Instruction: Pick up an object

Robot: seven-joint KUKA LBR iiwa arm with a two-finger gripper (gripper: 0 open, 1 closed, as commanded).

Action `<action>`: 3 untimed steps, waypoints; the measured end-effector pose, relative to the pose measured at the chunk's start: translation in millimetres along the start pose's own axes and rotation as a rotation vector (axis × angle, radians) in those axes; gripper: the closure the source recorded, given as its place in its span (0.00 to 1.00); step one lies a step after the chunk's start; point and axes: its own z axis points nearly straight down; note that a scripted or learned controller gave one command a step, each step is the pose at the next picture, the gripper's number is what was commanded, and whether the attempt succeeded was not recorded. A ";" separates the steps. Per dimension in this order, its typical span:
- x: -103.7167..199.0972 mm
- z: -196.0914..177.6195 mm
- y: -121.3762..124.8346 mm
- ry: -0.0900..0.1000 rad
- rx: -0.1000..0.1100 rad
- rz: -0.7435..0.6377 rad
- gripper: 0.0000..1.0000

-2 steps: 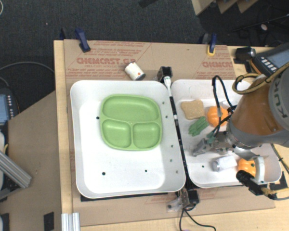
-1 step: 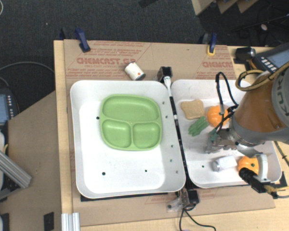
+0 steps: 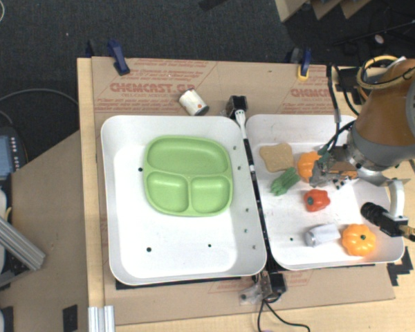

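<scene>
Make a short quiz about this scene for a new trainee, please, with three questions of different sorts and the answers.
1. True or false: the green divided plate lies in the left bin.
2. Multiple choice: which item lies nearest the hand? A) the orange pumpkin B) the orange pepper C) the grey can
3. Short answer: what colour is the vegetable just below the hand?

Key: 1 true; 2 B; 3 red.

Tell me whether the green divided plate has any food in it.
Empty. The green plate lies flat in the left bin, and all three of its compartments show bare green.
</scene>
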 end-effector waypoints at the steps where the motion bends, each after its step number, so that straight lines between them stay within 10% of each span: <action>1: 1.1 3.1 -2.9 0.003 0.007 0.001 0.00; 2: -4.8 66.8 -16.1 0.005 0.014 0.003 0.00; 3: -5.0 52.9 -14.0 0.002 0.006 0.001 1.00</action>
